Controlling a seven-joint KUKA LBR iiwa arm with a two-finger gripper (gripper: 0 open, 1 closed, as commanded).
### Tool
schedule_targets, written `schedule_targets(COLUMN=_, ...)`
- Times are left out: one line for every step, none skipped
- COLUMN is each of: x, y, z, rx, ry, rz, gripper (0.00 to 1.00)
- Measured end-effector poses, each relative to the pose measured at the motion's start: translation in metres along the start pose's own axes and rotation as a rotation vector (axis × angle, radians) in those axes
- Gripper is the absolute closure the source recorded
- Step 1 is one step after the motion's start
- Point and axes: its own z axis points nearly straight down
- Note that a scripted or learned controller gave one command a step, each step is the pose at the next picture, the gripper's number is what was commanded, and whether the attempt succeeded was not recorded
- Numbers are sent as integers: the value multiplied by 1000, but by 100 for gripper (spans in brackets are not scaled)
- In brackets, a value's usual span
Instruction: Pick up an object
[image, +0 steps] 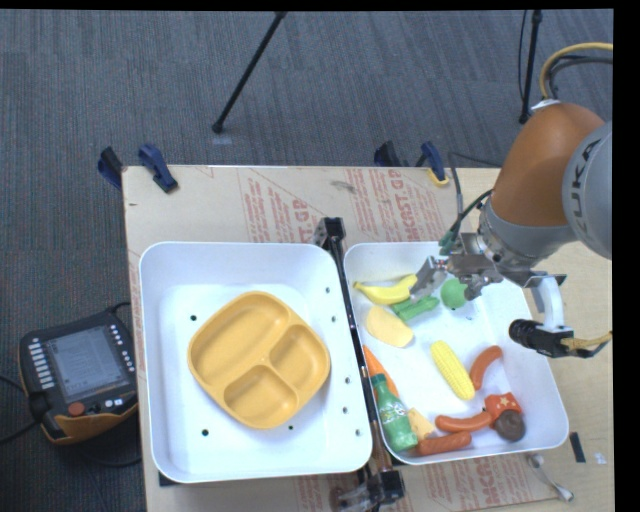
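Green toy vegetable (418, 307) lies in right bin (545, 385), upper part, just beside banana (386, 291); long axis runs slantwise, lower left to upper right. Claw (452, 282) hangs right over its upper end, fingers spread, nothing between them. A round green piece (454, 293) sits beneath.

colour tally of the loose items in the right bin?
Right white bin, as far as the view shows:
Yellow: 3 (plastic banana, pale oval piece, corn cob)
Green: 3 (bottle, round piece, long piece)
Red/orange: 4 (sausages, carrot)
Total: 10. The bottom-right cluster is too jumbled to count.
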Motion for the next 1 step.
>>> schedule_targets(x=-18, y=-58, z=115, rx=2, ry=1, rz=256, gripper=0)
